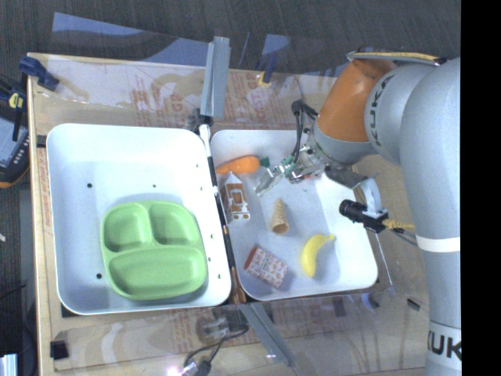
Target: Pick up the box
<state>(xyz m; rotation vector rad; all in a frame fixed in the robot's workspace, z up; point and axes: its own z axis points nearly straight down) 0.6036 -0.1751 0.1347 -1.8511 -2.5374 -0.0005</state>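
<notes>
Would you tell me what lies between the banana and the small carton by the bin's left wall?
In the camera view, the ice-cream cone lies between the banana and the carton.

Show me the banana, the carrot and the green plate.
banana [315, 254], camera view, middle of its curve
carrot [239, 165], camera view, middle of its orange body
green plate [155, 276], camera view, large lower compartment

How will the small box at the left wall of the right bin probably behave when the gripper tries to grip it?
The box looks like a small carton, so it is probably light and stiff. It lies against the right bin wall, so a finger may not fit on that side. The carrot lies close above it and could be nudged.
</notes>
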